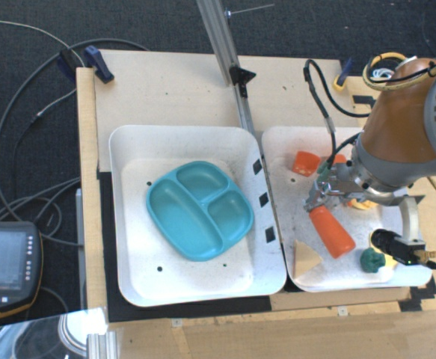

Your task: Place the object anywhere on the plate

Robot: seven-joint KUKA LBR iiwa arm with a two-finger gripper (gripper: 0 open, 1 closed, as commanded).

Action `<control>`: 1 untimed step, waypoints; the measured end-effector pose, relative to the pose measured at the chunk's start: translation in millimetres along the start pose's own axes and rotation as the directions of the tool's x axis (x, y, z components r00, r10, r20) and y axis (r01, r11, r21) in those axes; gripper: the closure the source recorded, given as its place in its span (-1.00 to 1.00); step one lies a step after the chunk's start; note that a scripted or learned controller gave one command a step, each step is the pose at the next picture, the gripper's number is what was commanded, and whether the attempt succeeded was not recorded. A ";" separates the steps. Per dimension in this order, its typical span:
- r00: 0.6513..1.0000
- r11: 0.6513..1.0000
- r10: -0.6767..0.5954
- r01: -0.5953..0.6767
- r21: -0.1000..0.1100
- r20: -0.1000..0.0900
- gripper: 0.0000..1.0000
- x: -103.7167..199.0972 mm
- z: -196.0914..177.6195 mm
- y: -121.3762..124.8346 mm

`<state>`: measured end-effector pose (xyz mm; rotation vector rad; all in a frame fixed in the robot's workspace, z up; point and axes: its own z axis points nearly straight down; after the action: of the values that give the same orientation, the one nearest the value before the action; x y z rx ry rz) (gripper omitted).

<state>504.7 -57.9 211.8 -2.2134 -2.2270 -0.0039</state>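
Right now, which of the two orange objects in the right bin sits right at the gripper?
The long orange cylinder, lying slanted directly below the gripper. The smaller orange block sits apart, toward the bin's far edge.

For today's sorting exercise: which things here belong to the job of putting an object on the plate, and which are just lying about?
Job: blue plate; gripper; orange cylinder beneath it.

Lying about: orange block; tan wedge; green lump; yellow piece.

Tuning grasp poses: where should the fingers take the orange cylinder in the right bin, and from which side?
Grip the orange cylinder mid-length, coming straight down from above with the fingers closing across its narrow width. It lies flat, slanting from upper left to lower right in the right bin. Its sides look clear at the middle, while its upper end sits right at the gripper, and the tan wedge is near its lower end.
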 end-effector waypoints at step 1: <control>1.000 1.000 -0.001 0.001 -0.003 0.001 1.00 55.0 3.7 19.8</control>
<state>524.2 -2.8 208.3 -2.2141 -2.2305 -0.0056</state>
